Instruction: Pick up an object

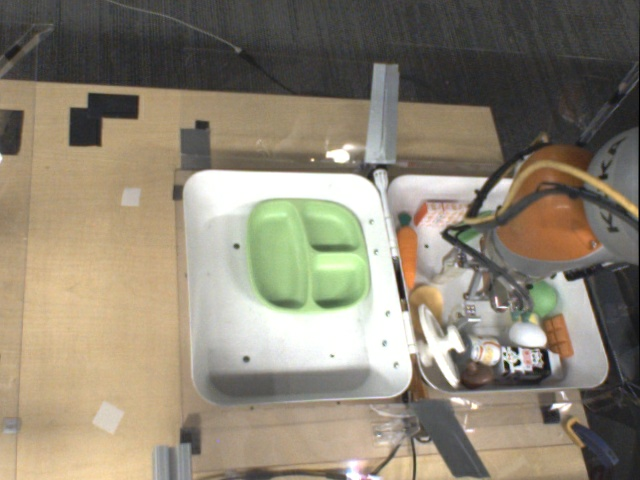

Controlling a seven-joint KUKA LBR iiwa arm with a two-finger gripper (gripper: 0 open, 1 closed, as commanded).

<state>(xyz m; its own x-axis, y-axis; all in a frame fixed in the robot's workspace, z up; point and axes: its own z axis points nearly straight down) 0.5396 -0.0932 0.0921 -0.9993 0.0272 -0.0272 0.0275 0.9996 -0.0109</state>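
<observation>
I count two white bins [200, 268], one green divided tray [305, 253], one carrot [407, 253], one bottle [505, 358].

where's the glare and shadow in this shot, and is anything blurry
Camera view: bright glare spots on the bench edge above the left bin; soft shadow along that bin's lower inside wall; green tray sharp; small items in the right bin beneath the arm look soft, hard to identify.

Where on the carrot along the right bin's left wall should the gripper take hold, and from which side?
Probably the carrot at mid-length, straight from above, fingers across its narrow width. It lies flat, long axis along the right bin's left wall, so the wall-side finger has little room.
</observation>
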